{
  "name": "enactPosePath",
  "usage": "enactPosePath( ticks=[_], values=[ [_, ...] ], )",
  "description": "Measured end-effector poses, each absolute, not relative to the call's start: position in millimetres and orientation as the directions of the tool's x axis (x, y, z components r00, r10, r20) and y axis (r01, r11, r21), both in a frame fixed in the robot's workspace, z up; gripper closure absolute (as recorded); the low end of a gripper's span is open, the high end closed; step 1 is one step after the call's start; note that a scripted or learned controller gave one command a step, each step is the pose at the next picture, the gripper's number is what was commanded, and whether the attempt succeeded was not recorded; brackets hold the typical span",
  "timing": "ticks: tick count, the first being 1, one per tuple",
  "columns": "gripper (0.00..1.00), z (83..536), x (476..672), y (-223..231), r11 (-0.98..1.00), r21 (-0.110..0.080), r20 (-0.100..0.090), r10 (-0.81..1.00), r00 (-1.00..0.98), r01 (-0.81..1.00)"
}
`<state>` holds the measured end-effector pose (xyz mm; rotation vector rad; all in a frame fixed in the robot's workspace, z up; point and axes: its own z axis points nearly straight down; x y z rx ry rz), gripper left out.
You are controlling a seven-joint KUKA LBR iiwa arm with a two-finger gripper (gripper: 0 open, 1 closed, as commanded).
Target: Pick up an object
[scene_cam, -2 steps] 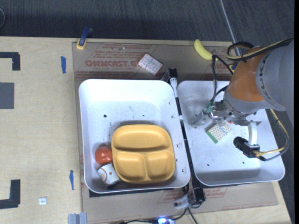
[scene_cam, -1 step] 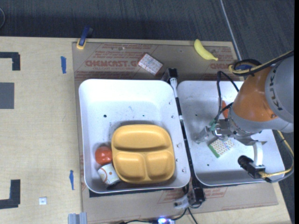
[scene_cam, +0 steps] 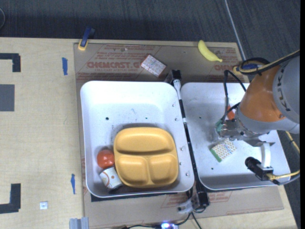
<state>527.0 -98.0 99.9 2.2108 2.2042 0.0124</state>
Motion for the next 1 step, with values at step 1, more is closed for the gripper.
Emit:
enactPosePath(
  ticks=[1],
  values=[
    [1.00,184.8,496.8,-15.7,0.002,0.001,0.001,1.000,-0.002,1.000]
  ],
)
